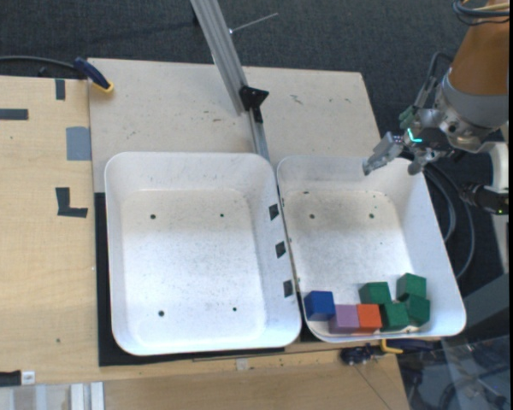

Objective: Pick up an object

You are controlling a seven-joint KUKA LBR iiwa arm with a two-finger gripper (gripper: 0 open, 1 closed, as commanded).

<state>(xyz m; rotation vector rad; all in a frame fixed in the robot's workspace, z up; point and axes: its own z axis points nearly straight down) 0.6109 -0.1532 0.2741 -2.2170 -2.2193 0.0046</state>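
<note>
Several small blocks lie in the near corner of the right bin (pixel 350 229): a blue cube (pixel 320 304), a purple block (pixel 347 317), an orange block (pixel 369 316) and several green blocks (pixel 399 301) bunched at the right. My gripper (pixel 392 163) hangs over the far right rim of that bin, well away from the blocks. It is open, with nothing between its fingers. One finger (pixel 376 159) points left and down, the other (pixel 415 164) sits beside the rim.
The left bin (pixel 188 246) stands next to the right one, with black clips (pixel 280 248) along the shared wall. A slanted metal rail (pixel 227 49) crosses the far side. Cables (pixel 462 220) run down the right of the bench.
</note>
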